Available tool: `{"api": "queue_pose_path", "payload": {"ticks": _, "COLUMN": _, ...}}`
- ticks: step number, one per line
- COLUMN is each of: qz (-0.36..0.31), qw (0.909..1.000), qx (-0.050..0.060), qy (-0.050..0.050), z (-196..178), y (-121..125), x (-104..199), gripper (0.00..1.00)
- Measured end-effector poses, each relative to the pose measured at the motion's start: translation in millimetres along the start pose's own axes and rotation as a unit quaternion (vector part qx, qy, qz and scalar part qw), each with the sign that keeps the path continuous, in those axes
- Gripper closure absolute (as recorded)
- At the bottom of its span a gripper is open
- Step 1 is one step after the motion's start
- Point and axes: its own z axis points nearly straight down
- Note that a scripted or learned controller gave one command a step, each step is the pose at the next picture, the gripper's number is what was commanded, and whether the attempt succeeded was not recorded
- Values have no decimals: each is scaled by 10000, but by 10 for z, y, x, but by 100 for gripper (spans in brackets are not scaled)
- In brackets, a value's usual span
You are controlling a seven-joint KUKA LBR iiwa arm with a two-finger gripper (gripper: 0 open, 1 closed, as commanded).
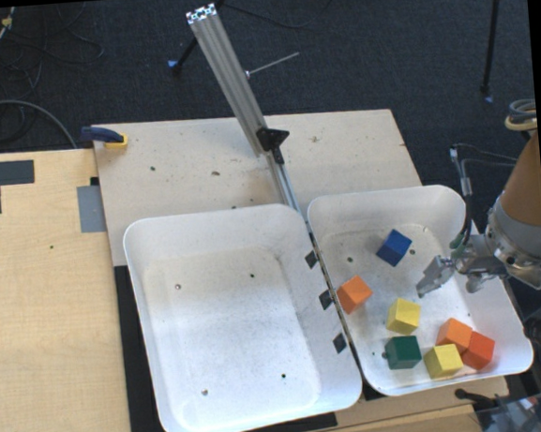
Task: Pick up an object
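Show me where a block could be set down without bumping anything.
The left bin has a bare floor from wall to wall. In the right bin, only the back strip behind the blue cube is free. Its front right corner is crowded with cubes, and the gripper hangs over its right side.

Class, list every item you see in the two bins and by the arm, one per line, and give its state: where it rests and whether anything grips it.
Blue cube: resting in right bin, ungripped.
Orange cube: near the divider, resting free.
Yellow cube: mid-bin, free.
Green cube: on the bin floor, free.
Front yellow cube: touching the orange-red pair.
End effector: over the right bin, gripping nothing visible.
Left bin: holding no cubes.
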Motion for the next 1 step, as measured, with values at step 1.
{"api": "queue_pose_path", "payload": {"ticks": 1, "qz": -72, "qw": 10000, "qx": -38, "qy": -4, "z": -977, "y": -121, "x": 345, "gripper": 0}}
